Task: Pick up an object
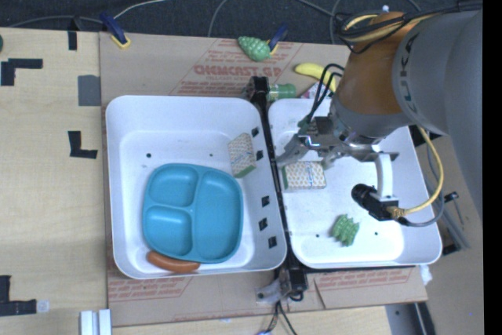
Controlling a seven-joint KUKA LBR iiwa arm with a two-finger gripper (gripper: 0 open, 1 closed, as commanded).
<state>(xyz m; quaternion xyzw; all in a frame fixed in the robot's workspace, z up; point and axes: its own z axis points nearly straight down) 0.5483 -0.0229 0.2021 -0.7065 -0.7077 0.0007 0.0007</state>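
White right bin (408, 247): gripper (307, 155) hung just over the speckled sponge (304, 176), which lay on the bin floor; finger state unreadable. Nothing lifted yet; grasp and raise remained

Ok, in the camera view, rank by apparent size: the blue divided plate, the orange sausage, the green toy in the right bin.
1. blue divided plate, by far the largest.
2. orange sausage, long and thin.
3. green toy, compact; its area looks close to the sausage's, so those two are uncertain.
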